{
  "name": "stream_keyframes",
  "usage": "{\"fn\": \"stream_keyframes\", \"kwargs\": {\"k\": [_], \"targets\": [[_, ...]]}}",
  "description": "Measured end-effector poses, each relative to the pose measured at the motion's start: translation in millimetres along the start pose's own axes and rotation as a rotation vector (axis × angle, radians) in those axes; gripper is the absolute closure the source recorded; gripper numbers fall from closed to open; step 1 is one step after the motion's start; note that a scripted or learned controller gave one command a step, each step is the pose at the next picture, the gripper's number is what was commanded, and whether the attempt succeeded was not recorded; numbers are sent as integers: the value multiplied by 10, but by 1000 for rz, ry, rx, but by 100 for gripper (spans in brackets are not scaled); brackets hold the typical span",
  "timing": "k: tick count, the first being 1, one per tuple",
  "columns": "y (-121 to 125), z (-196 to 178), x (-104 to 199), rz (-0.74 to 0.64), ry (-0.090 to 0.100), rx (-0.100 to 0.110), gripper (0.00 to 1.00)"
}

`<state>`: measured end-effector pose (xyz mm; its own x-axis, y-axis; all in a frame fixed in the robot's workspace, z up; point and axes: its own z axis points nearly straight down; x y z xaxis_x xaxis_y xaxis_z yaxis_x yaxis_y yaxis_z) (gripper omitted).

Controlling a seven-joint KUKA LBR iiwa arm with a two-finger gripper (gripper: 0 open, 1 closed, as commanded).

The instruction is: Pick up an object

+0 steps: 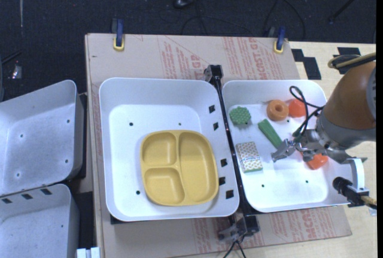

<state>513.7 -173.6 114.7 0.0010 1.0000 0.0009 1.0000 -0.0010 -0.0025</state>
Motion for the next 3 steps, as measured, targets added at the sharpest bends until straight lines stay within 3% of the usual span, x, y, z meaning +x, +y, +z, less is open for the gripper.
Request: {"fn": "stream_keyframes", "kwargs": {"k": [1,2,3], "targets": [[0,232,5,0,0,0,0],[3,128,6,0,-1,-2,100],[-29,-319,86,-3,-1,-3,100]]}}
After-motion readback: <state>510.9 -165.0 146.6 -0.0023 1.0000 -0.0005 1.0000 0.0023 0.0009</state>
